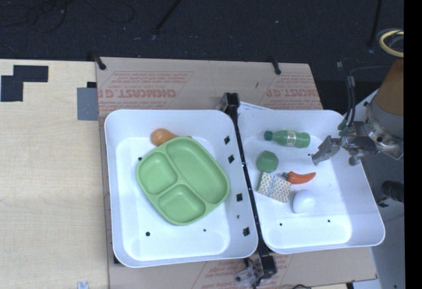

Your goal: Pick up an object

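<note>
Right bin: bottle, green ball, pepper, white ball.
Jaws: spread open, holding nothing, hovering beside pepper.
Pepper: probably light, slick; grab mid-body.

Two white bins hold a pale green divided plate, an orange ball, a green bottle, a green ball, a checked packet, an orange-red pepper and a white ball.

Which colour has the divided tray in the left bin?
Light green; the divided tray shows clearly in the camera view.
</note>
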Robot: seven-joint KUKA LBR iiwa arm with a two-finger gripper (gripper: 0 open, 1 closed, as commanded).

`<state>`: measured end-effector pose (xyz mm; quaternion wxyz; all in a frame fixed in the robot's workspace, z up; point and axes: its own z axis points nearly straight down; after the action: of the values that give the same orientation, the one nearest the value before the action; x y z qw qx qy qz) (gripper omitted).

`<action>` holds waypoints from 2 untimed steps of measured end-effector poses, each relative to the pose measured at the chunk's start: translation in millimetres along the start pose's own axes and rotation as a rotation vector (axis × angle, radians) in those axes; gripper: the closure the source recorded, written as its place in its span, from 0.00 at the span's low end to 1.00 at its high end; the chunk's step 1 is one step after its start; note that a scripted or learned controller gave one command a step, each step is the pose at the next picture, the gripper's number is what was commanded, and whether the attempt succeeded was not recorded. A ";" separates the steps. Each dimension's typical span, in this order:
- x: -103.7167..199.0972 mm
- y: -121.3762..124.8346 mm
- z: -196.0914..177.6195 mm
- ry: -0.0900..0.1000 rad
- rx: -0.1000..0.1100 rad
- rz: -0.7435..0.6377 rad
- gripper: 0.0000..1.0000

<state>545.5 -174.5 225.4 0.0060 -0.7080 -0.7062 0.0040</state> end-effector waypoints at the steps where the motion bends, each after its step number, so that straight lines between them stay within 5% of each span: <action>1: -0.1 2.5 -6.9 -0.003 -0.013 -0.002 0.00; 2: -3.3 6.6 37.4 -0.001 -0.008 -0.002 0.00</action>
<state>551.5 -177.7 187.9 0.0026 -0.7073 -0.7070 0.0016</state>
